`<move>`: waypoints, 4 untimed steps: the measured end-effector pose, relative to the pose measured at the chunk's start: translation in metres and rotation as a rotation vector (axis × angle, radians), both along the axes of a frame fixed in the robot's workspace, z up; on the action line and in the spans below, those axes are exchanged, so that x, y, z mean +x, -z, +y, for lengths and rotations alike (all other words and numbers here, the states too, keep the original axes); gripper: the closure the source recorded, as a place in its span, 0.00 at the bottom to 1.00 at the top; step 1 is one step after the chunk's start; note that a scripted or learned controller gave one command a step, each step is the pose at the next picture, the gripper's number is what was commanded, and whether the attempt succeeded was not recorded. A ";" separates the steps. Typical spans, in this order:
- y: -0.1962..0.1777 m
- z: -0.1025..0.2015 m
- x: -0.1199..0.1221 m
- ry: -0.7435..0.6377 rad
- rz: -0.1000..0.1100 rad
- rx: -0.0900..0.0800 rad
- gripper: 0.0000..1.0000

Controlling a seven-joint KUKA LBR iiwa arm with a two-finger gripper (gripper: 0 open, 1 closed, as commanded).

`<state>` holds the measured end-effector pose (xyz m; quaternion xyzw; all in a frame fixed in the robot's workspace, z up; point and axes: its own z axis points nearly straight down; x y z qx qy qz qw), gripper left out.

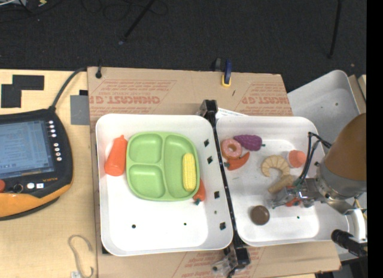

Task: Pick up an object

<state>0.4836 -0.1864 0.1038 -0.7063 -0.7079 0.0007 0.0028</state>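
One grey two-finger gripper [286, 198] sits low in the right white bin [299, 232], jaw state can't tell, tip touching or just over the tan crescent croissant toy [277, 169] whose lower end trails toward 5 o'clock, while the brown round chocolate ball [259, 214] lies near at 8 o'clock

The cardboard sheet [185, 94] under the two bins bears red printed lettering, seen upside down on its far part, left and right; the words are too blurred to read surely. The pendant's screen [23, 148] at the left shows lines too small to read.
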 end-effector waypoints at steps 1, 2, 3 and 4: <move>0.016 0.001 0.001 0.004 -0.003 -0.003 0.00; 0.005 -0.001 0.000 0.010 -0.005 -0.002 1.00; -0.054 0.006 -0.001 0.003 -0.005 -0.002 1.00; -0.104 0.000 -0.010 0.005 -0.005 -0.003 1.00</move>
